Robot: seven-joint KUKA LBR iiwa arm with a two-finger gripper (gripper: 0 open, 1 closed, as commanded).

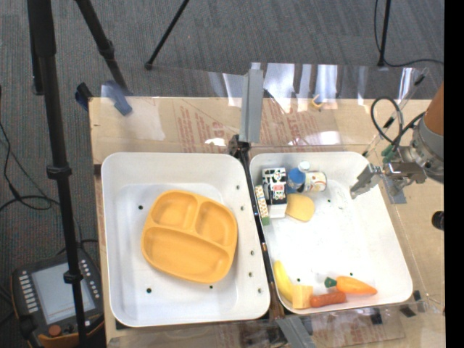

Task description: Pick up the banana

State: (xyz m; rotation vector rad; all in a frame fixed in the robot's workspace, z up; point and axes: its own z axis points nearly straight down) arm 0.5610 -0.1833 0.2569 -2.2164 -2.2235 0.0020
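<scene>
The gripper (378, 182) was seen at the right of the frame, its fingers (362, 183) spread apart, nothing held between them.

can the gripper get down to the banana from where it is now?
Probably yes. The gripper sits over the right bin's far right edge, with bare bin floor between it and the banana. The banana hugs the near-left wall, with an orange block against it, which may crowd the fingers.

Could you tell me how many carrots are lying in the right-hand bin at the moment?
2. One carrot lies by the near wall, toward the bin's right corner; a second carrot lies just nearer, beside the banana. More might be hidden.
</scene>
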